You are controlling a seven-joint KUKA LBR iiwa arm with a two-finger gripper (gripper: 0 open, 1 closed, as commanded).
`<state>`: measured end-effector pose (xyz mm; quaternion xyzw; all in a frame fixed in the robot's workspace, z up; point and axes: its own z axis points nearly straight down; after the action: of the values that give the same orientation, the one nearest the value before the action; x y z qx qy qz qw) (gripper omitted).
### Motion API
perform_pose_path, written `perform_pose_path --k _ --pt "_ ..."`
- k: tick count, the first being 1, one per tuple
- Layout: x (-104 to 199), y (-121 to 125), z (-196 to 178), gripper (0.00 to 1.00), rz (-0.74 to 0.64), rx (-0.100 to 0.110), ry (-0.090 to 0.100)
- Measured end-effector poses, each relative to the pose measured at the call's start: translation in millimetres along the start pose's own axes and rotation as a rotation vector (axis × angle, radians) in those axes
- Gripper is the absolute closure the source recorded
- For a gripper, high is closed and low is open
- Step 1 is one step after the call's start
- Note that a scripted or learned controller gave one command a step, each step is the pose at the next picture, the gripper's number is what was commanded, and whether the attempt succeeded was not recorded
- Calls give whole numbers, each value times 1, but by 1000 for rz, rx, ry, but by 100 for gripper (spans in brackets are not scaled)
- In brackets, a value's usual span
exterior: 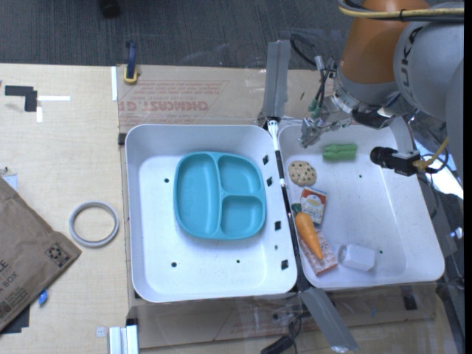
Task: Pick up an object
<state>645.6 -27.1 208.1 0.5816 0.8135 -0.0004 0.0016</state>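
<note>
A: Start at the left. What's on the table (59, 161)?

B: One sheet of brown cardboard (26, 253) at the left edge, lying at an angle, and one grey tape ring (94, 223) just to its right, flat on the wood. Then two white bins side by side.

A: What's in the left bin (147, 271)?

B: One thing: a teal divided plate (220, 195) with three compartments, lying flat near the middle.

A: And the right bin (413, 220)?

B: Five things, as I count them. One round cookie (302, 172) near the bin's left wall. Just below it one small printed packet (313, 206) in red and white. One orange carrot (309, 234) lies slantwise beside that, resting on a flat reddish pack that reaches to the bin's front. One pale, whitish block (359, 257) sits near the front, right of the carrot's tip. One green ridged piece (340, 152) lies at the back of the bin, apart from the others.

A: Where's the arm?

B: One arm (413, 43) at the top right, grey with its orange band, reaching in over the back of the right bin. The gripper (316, 130) hangs at the bin's back left corner, just left of the green piece and above the cookie.

A: Is it holding anything?

B: I see nothing between its fingers. Whether they stand wide or narrow I can't tell; they are too small and tangled with cables
</note>
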Motion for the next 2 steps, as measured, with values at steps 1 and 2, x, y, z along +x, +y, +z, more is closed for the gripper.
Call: perform_pose_path --k 1,2 --pt "19 -38 -30 100 325 4 2" --pt "11 -46 2 100 95 5 3"
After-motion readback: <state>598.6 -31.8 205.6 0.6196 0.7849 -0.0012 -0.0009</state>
